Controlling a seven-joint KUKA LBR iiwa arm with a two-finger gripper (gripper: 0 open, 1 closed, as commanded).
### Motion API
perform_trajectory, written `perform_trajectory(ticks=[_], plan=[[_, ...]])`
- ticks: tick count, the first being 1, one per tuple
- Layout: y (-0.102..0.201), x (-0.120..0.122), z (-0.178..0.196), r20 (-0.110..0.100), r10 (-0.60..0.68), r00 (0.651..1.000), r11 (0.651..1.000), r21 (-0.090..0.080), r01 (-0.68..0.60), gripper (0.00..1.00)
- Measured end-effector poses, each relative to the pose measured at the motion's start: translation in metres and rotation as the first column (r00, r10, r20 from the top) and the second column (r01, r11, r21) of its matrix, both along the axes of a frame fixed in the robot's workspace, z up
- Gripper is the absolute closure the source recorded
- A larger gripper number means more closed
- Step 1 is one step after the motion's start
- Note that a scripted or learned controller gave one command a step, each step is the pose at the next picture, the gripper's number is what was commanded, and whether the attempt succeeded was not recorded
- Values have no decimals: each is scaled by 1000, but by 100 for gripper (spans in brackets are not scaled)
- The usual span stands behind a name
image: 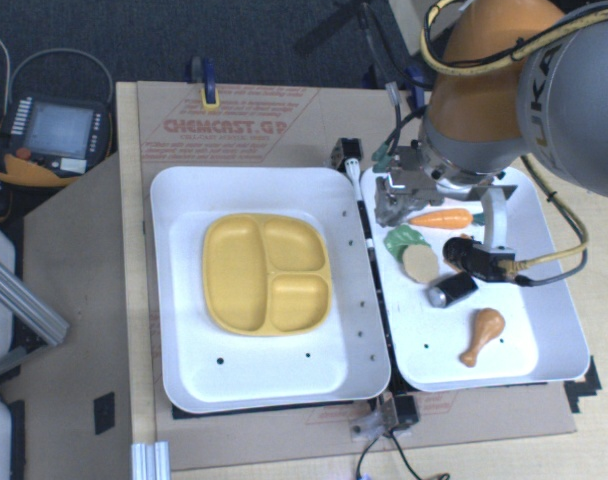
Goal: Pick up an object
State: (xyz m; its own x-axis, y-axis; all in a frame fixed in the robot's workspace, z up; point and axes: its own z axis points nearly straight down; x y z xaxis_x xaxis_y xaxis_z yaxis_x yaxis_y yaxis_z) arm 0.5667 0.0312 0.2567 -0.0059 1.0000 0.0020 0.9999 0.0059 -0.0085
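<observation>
Pincer [394,213]: hung low over the far end of the right bin [544,343], near the wall shared with the left bin; open or closed could not be told, nothing seen gripped.
Arm [489,58]: grey, with an orange band, came in from view-right above pincer.
Carrot [446,219]: orange, tapered, green stub at the thick end, lay flat and crosswise. It was just beside pincer on its view-right side; contact unclear.
Green piece [404,237]: small, leaf-like, glossy. It was right under pincer toward the viewer.
Beige disc [420,263]: pale, round, flat. It touched the green piece on the side away from pincer.
Dark block [452,290]: short, black-grey. It was near pincer, toward the viewer, beyond the disc.
Drumstick [481,335]: tan-brown, with the knob end nearest the viewer. It was the item furthest from pincer in that bin, well apart.
Plate [266,273]: yellow, three compartments. It sat mid left bin [184,368], well apart from pincer on its view-left side.
Counts: 2 bins; 1 carrot; 1 green piece; 1 disc; 1 dark block; 1 drumstick; 1 plate.
Cardboard [234,118]: brown sheet with red print under both bins, 1.
</observation>
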Motion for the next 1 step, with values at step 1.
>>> perform_trajectory(ticks=[1], plan=[[46,-13,-21,-1,-1,1000,1000,-1,1,100]])
